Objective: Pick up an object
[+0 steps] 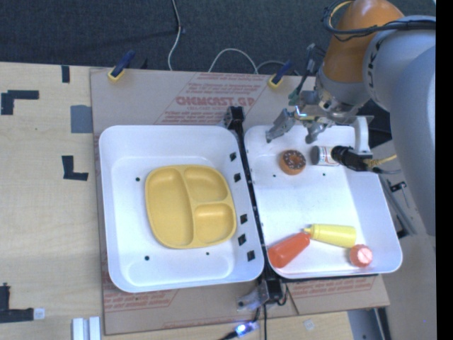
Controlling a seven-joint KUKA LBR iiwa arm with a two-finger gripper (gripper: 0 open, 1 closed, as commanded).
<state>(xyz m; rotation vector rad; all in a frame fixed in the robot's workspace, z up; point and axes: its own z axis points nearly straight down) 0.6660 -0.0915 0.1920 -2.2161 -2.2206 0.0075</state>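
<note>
The gripper [296, 129] was seen spread wide at the far edge of the right bin [311, 204], its two fingers splayed apart with nothing held between them. It was poised above the bin's back rim, and no contact with any object could be made out.

Just in front of the gripper, a small round doughnut-like piece [291, 161] with a brown ring was lying on the bin floor, apart from the fingers. Beside it to the right, a small white can or bottle [325, 155] was lying on its side, next to a dark fitting at the bin wall (whether that fitting belonged to the rig or to the bin's contents could not be told).

Toward the near edge of the same bin, a yellow bottle [331, 234], an orange-red carrot-like piece [288, 250] and a small pink-red ball [360, 256] were lying close together, well apart from the gripper.

In the left bin [120, 190], one yellow divided plate [190, 205] was resting on the floor, with three compartments.

The task was judged to be barely begun: nothing had been grasped or lifted, and approach, closing and lift were all left to be done. The doughnut-like piece, being nearest, was judged the likeliest target.

Counted: two bins on the bench [42, 190], five loose objects in the right one, and one plate in the left.
</note>
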